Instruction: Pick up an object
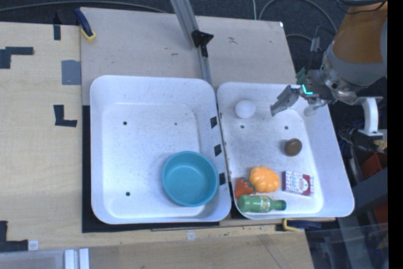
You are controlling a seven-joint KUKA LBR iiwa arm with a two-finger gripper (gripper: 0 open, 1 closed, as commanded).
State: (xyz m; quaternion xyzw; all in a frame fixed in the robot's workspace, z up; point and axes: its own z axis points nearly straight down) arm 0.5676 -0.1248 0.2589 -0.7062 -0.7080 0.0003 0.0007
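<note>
In the camera view, the grey arm with the orange band (360, 28) reaches in from the right, and its gripper (296, 101) hangs over the far part of the right shallow white plastic bin (334, 154). I cannot tell from this slant how the jaws stand, and nothing shows between them.

The things that could be picked up lie in this right bin. A small white ball (245, 109) is at the far side, just left of the gripper. A small brown round object (292, 147) lies near the middle. At the near side there are an orange rounded fruit-like toy (264, 179), a small red piece (243, 186) touching it on the left, a green plastic bottle (261, 203) lying on its side, and a red and white small carton (297, 183). The left white bin (113, 97) carries a blue round plastic bowl (189, 178).

What could go wrong, in my judgement: the white ball is round and smooth, so it may roll away or slip out when the jaws close. It also lies close to the wall between the bins, so a finger could hit this wall. At the near side the things are crowded, and the jaws could push a neighbour or catch two things together.

The carton has some print on it, but it is too small to read. No other writing can be read on the desk (38, 129).
</note>
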